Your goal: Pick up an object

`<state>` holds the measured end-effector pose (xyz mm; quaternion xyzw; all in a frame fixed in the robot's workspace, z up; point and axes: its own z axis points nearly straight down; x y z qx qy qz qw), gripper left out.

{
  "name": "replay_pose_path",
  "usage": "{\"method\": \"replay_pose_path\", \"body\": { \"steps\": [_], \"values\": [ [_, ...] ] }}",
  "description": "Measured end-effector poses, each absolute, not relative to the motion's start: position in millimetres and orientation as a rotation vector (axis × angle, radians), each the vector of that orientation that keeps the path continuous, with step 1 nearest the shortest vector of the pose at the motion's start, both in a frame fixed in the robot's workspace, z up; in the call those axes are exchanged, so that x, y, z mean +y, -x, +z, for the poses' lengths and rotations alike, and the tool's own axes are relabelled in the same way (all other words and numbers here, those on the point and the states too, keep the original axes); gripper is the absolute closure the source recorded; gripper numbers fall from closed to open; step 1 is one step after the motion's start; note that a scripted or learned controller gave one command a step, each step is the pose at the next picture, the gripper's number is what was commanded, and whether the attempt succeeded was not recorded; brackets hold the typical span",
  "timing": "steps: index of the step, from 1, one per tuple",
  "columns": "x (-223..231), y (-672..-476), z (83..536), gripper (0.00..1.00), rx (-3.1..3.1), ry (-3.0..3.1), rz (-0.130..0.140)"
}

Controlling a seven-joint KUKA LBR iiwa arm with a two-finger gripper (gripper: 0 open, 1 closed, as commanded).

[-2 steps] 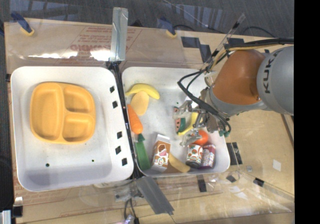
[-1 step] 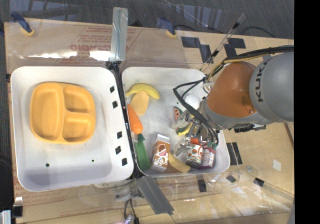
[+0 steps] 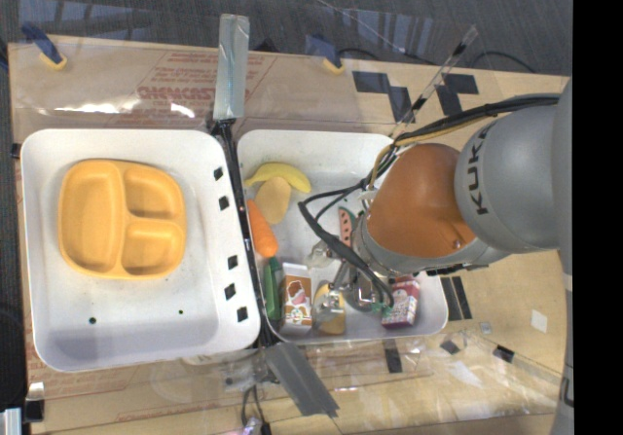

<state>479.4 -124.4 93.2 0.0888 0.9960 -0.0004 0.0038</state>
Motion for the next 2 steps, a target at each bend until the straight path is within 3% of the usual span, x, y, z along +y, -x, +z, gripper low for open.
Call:
{"method": "replay_pose_path", "body": {
  "steps": [1,2],
  "values": [
    [-106.8,-540.0,94.3,0.00,3.120,-0.286,-0.011],
    [-118.1,-603.0,114.9,0.00,3.095,-0.518,0.000]
  ]
}}
